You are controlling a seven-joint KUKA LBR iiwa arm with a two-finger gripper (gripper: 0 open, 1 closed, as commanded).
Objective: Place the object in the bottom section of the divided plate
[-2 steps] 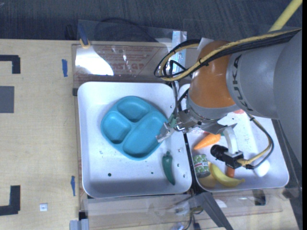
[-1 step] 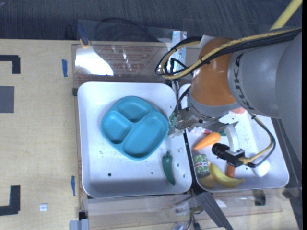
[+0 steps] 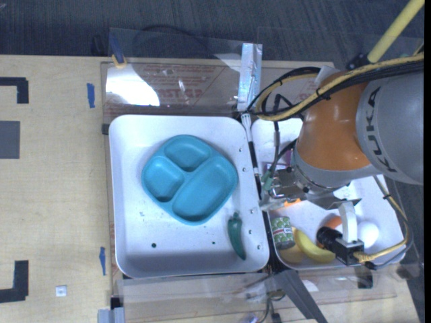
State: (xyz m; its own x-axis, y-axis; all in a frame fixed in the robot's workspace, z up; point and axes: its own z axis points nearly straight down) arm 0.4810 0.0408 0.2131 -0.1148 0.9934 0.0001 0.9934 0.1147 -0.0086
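Note:
A blue divided plate (image 3: pixel 190 177) lies in the left white bin (image 3: pixel 128 140), with its large section toward the lower right. A dark green, pepper-like object (image 3: pixel 236 235) rests on the bin floor by the lower right corner, apart from the plate. My gripper (image 3: pixel 279 192) hangs over the left edge of the right bin (image 3: pixel 390 207), just right of the wall between the bins and mostly hidden under the orange-banded wrist (image 3: pixel 333 136). It is right of the plate and above the green object.
In the right bin lie a banana (image 3: pixel 306 245), a small green-labelled can (image 3: pixel 283 229), an orange item (image 3: pixel 333 221) and a white round item (image 3: pixel 368 233). Cables loop over the bin's back edge. A clear plastic sheet stands behind the left bin.

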